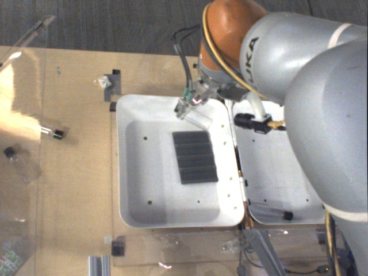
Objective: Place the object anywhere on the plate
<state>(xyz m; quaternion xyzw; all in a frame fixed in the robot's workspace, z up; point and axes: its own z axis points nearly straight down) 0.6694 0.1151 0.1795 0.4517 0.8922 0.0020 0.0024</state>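
Note:
A dark grey ribbed plate (195,157) lies flat on the floor of the left white bin (133,171), right of its middle. My gripper (185,107) hangs over the bin's back rim, just behind the plate's far edge and a little to its left. A pale, faint shape (199,118) sits right under the gripper against the white bin wall; I cannot tell what it is or whether it is held. The arm's orange band and grey body cover the view's upper right.
The right white bin (270,171) adjoins the left one and is largely hidden by the arm; a small black piece (286,215) sits near its front rim. Small dark bits (57,134) lie on the wooden bench at left. Black brackets (115,85) stand at the bin corners.

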